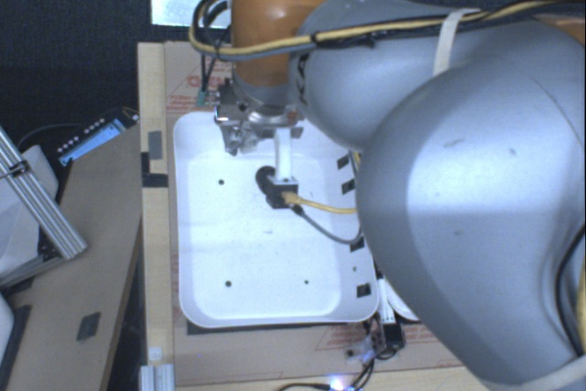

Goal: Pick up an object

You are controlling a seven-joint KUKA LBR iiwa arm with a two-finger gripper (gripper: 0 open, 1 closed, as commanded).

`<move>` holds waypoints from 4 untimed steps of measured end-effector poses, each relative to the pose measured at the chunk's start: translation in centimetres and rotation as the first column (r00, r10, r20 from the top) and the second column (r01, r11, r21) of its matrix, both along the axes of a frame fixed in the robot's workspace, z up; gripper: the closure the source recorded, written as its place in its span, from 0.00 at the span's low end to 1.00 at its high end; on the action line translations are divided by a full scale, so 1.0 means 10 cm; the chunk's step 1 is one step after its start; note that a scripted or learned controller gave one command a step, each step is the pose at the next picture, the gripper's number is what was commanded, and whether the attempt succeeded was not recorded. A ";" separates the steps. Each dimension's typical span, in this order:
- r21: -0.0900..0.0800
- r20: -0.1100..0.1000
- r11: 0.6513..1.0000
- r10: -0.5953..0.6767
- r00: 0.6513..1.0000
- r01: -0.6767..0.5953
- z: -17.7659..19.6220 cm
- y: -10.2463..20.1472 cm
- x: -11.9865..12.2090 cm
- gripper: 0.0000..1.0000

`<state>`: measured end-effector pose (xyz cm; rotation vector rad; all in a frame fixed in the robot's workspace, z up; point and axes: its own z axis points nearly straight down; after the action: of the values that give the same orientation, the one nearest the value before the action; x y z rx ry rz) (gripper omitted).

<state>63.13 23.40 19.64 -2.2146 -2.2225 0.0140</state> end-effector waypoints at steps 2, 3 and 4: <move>0.004 0.016 1.000 -0.005 1.000 0.005 1.34 -0.36 0.39 1.00; 0.010 0.019 1.000 0.007 1.000 -0.007 2.31 0.04 -0.17 1.00; 0.002 0.008 1.000 -0.004 1.000 0.004 1.76 -0.01 0.36 1.00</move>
<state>66.69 23.33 37.21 -2.2215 -2.2214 0.0036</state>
